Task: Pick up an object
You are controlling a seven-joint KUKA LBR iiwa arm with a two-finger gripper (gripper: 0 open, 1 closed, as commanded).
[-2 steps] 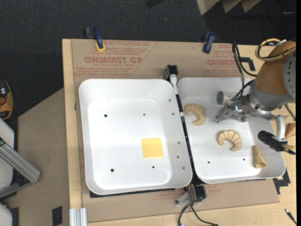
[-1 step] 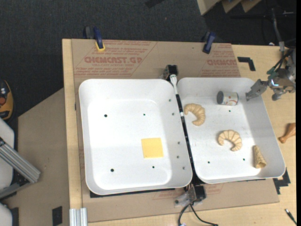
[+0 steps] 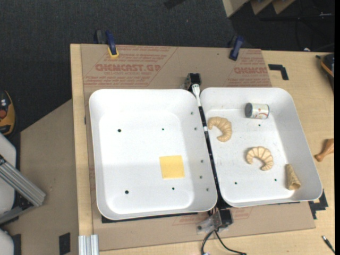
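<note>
Since any piece will do, the likeliest targets are the four in the right bin (image 3: 298, 122), the one on the side the pincer's arm comes in from. One croissant (image 3: 220, 128) lies close to the wall shared with the left bin (image 3: 96, 142); a second croissant (image 3: 260, 157) sits near the middle. A small can (image 3: 256, 110) lies on its side toward the far rim, and a cone-shaped piece (image 3: 292, 177) rests against the sloping wall nearest the arm's side.

Whether the pincer is apart or together cannot be told from this view.

Each choice carries a risk. The can will probably roll away if one side is touched first. The curved croissants may squirt out if they are squeezed across a horn rather than the thick middle. The cone is so near the wall that a descent could strike the rim. The flat yellow slice (image 3: 171, 167) in the left bin looks too thin to get under, so a closing there would likely come up with nothing. A hard push down could also shift the bins on the table (image 3: 79, 89).
</note>
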